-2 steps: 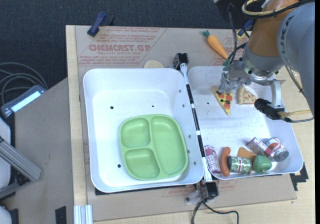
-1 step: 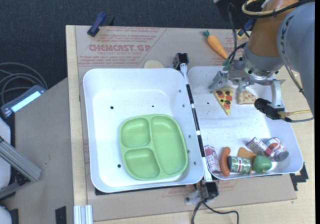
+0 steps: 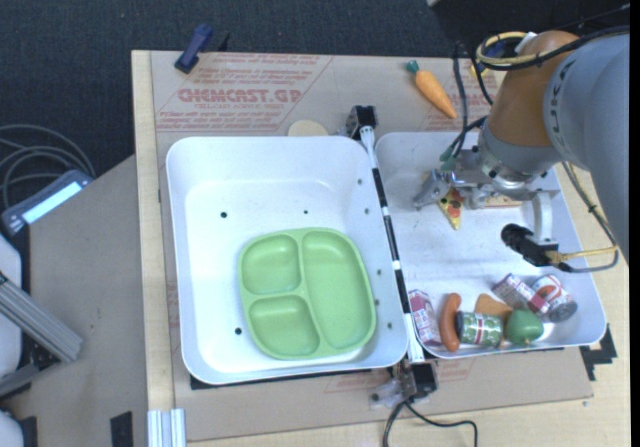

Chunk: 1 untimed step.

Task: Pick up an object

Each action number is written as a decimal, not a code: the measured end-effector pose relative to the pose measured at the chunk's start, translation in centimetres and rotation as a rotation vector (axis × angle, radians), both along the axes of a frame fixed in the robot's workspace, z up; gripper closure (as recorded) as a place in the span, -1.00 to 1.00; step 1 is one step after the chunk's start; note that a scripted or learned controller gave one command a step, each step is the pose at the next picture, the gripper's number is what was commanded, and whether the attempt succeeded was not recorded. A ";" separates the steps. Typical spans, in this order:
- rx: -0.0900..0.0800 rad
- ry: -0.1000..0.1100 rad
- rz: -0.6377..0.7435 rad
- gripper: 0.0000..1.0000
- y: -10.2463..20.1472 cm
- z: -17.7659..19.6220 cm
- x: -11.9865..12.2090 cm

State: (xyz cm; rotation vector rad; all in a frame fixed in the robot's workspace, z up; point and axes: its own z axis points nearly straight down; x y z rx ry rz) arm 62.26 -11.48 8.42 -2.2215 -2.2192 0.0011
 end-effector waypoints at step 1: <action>-0.001 -0.004 0.002 -1.00 -0.5 0.1 2.9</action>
